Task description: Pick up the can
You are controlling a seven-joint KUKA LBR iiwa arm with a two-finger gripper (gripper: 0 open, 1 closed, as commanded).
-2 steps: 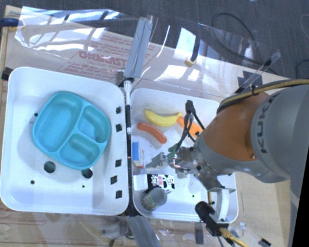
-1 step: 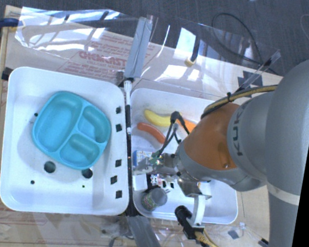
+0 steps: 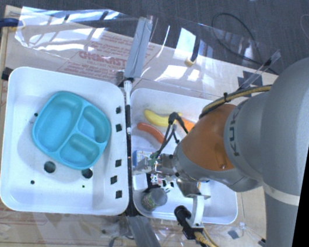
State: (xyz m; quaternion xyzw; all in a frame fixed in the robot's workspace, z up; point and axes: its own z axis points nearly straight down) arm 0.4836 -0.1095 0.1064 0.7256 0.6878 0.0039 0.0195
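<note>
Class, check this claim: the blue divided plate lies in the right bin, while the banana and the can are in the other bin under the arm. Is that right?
Not quite. The camera view shows the blue divided plate in the left bin, not the right one. The banana and the can do lie in the other bin, under the arm.

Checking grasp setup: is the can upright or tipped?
Apparently upright: the small grey metal can shows its round end to the overhead camera, in the right white bin, below the gripper.
</note>
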